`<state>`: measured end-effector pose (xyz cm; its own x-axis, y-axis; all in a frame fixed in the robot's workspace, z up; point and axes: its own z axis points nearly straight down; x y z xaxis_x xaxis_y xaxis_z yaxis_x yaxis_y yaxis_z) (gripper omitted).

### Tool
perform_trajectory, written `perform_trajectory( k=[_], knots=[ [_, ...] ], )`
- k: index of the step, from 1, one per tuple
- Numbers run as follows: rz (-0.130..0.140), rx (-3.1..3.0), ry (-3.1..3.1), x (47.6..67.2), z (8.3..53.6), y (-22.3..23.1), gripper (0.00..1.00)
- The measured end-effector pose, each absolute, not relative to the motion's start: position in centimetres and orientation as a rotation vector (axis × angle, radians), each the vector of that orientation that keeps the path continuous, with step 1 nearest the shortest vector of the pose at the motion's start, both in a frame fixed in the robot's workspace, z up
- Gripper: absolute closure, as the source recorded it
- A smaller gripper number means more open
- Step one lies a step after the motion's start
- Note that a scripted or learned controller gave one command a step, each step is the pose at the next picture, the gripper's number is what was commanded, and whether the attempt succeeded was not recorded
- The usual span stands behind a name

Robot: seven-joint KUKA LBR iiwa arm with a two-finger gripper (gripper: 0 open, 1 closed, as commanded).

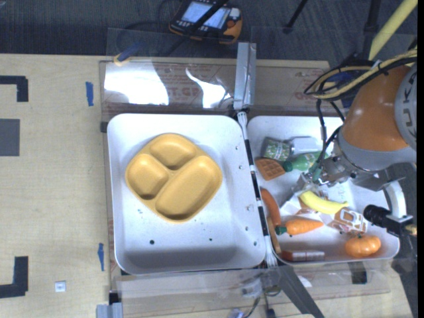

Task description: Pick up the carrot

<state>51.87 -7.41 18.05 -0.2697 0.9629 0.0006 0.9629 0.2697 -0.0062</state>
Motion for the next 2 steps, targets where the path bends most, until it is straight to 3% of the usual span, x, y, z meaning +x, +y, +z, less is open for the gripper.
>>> perform_trajectory(
  k=[1,2],
  knots=[
    [0.007,-1.896,-2.500,51.9,18.1,-7.4,0.00],
    [0.009,-1.697,-2.632,47.8,18.1,-2.0,0.00]
  ],
)
